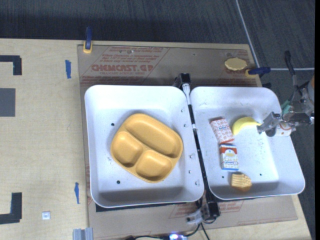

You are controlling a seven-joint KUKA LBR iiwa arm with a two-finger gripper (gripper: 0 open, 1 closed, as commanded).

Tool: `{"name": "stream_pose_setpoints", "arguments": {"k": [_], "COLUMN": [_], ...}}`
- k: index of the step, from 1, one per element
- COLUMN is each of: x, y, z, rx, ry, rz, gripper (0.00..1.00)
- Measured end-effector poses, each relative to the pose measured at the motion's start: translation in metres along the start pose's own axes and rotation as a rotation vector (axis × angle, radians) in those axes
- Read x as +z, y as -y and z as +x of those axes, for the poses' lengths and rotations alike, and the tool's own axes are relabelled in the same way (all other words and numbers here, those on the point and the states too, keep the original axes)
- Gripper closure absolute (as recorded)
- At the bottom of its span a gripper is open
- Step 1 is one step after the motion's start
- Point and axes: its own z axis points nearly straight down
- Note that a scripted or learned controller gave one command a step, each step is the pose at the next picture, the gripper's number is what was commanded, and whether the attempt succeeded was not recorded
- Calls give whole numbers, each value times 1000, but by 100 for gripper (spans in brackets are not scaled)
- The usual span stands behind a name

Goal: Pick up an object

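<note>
1. Nearest to us in the right bin (292, 181) sits a small tan cracker-looking piece (241, 181), close to that bin's front edge.
2. Just behind it we've got a small carton (229, 157) with a red top and an orange label, lying flat around the middle of the bin.
3. Next back is a red-and-white packet (220, 129), lying at a slight angle, just left of a yellow lemon-ish object (242, 125).
4. The gripper (265, 126) comes in over the right bin's right edge and sits right beside that yellow object, on its right. We honestly can't tell how its tips are set, and nothing we can see sits between them.
5. Over in the left bin (100, 104), a yellow three-compartment tray (146, 147) takes up the centre, turned at a slant.
6. Further back, on the cardboard sheet (165, 64) under the bins, a round tan disc (235, 64) lies near the back right corner, well apart from the bins' contents.
7. A yellow clamp (88, 40) pins the sheet's back left corner.
</note>
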Motion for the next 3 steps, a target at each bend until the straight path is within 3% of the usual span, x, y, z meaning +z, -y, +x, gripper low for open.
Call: {"name": "stream_pose_setpoints", "arguments": {"k": [1, 2, 3], "x": [106, 97, 53], "y": [36, 35, 27], "z": [-10, -9, 83], "rx": [-6, -6, -1], "ry": [-8, -9, 1], "rz": [-3, -5, -3], "gripper": [0, 100, 100]}}
